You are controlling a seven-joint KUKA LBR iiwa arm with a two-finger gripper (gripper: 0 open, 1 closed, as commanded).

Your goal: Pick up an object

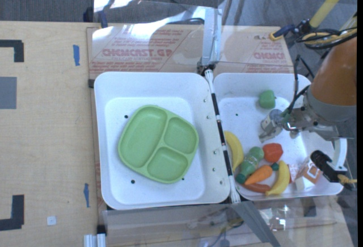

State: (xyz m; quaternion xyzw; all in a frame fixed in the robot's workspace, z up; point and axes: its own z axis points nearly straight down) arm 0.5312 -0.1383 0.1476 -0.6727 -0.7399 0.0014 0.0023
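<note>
In the right bin [249,84], my gripper [270,125] hangs over bare white floor near the middle, its fingers open with nothing between them. A green ball [266,99] lies just beyond it toward the back. In front of it sit a red pepper [273,151] and a green toy [253,155]. A yellow banana [234,148] lies along the bin's left wall. An orange carrot [258,175], a second banana [281,179] and a red sausage [257,187] crowd the front edge.
A small orange and white box [309,172] rests at the right bin's front right corner, under the arm. The left bin [108,126] holds a green divided plate [159,143]. A divider wall [218,126] separates the bins.
</note>
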